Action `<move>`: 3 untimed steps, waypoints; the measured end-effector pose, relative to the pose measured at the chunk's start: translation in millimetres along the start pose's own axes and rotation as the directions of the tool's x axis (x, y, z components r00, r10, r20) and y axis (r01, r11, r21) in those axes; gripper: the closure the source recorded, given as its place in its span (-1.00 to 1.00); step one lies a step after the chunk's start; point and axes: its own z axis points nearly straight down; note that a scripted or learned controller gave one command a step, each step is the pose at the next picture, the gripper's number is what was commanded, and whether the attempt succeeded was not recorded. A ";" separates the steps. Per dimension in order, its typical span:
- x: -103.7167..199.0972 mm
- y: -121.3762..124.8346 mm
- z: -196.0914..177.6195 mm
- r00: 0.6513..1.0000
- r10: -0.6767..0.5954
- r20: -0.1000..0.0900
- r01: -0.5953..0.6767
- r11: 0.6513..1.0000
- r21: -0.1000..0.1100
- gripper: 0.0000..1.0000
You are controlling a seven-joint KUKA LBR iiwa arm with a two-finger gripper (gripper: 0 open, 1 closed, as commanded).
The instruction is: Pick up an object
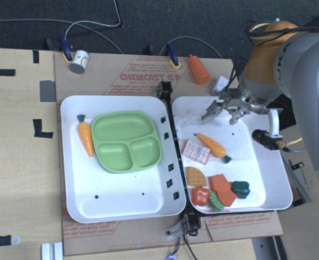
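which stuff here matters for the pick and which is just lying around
In play: gripper over the right bin; carrot, wafer packet, waffle, tomato, red block.

Lying about: green tray, left-bin carrot, orange bottle, small can.

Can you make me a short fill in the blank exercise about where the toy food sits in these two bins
1. The green divided plate lies in the ______ bin.
2. Beside that plate, against its left edge, lies a toy ______.
3. The gripper hangs over the ______ bin, above the carrot lying there.
4. The waffle lies just below the pink ______.

Missing words: left; carrot; right; wafer
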 end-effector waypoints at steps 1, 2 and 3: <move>20.9 -18.0 67.5 1.000 0.001 0.002 -0.001 1.000 -0.003 -1.00; 20.2 -17.5 57.1 1.000 0.001 0.005 -0.001 1.000 -0.006 1.00; 92.3 -11.1 -31.3 1.000 0.000 0.001 0.000 1.000 -0.003 1.00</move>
